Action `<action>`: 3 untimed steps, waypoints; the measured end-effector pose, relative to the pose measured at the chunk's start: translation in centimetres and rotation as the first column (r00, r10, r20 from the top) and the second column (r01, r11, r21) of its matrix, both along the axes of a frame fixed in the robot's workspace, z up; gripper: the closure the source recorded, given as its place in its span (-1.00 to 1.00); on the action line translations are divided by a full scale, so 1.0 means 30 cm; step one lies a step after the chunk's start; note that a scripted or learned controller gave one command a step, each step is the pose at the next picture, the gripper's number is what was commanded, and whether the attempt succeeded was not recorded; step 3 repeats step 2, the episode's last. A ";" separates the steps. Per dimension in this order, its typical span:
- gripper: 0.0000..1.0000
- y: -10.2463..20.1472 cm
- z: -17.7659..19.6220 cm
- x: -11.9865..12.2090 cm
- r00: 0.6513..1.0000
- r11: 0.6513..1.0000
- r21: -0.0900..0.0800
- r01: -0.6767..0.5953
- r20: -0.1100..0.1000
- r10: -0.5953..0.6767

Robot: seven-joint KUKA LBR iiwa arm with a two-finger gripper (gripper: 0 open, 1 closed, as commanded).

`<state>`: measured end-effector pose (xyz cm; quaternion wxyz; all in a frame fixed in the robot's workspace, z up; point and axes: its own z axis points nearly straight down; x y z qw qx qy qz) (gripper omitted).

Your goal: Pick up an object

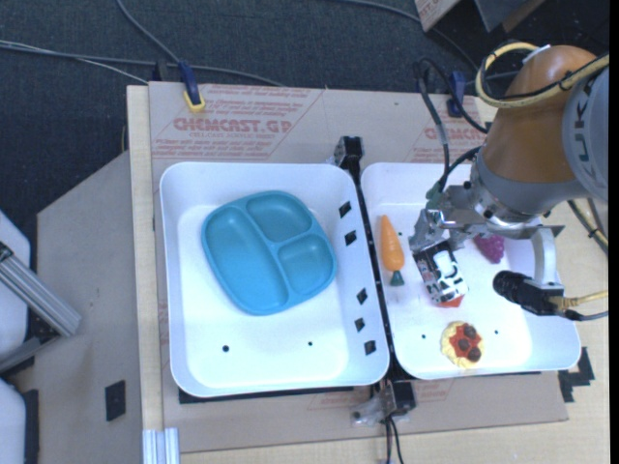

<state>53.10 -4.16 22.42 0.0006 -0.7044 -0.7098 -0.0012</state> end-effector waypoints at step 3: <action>1.00 0.374 0.015 0.064 1.000 1.000 0.000 0.001 0.000 -0.001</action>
